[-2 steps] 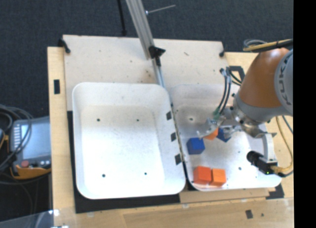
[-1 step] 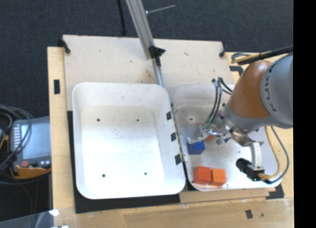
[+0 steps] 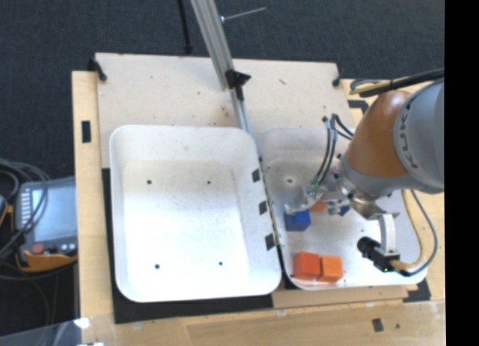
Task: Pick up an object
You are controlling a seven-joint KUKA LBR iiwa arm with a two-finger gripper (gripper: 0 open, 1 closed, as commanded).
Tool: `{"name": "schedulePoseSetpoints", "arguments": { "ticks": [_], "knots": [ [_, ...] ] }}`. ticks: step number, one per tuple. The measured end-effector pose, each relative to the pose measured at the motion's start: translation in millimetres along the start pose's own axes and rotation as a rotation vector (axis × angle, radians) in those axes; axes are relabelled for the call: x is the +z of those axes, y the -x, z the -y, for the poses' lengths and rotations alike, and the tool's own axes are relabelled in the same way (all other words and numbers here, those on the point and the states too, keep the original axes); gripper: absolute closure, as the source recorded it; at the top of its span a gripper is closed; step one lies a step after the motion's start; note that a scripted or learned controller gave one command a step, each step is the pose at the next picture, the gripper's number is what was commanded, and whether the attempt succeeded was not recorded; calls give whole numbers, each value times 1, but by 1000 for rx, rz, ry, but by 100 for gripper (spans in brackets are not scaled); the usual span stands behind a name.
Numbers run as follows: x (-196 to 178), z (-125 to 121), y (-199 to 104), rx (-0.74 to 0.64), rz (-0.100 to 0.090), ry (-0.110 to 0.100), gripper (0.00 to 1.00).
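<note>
Arm bent low, reaching in from the right

The grey arm (image 3: pixel 419 138) enters at the right edge, its orange band (image 3: pixel 374 138) above the wrist, and points down and leftward. The end effector (image 3: pixel 318 201) sits at its lower left tip, with cables looping along the wrist.

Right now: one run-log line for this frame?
arm: over right bin | gripper: low, beside blue block | grasp: not visible | orange blocks: at near wall, untouched

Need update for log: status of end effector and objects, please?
End effector low in right bin, finger state unclear. Blue block beside it, not held. Orange blocks near front wall.
</note>
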State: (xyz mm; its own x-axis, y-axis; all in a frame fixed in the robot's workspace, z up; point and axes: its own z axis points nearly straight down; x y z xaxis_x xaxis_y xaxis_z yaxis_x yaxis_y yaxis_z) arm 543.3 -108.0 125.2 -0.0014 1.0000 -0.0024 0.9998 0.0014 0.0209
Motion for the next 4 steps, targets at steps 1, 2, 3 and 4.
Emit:
{"name": "schedulePoseSetpoints", "arguments": {
  "ticks": [1,2,3,4],
  "knots": [
    [-10,-2,1,10,0,6,100],
    [-56,-3,10,2,-1,-15,100],
    [-104,0,5,-2,-2,-14,100],
    [-158,-3,6,-3,-1,-13,100]
  ]
}}
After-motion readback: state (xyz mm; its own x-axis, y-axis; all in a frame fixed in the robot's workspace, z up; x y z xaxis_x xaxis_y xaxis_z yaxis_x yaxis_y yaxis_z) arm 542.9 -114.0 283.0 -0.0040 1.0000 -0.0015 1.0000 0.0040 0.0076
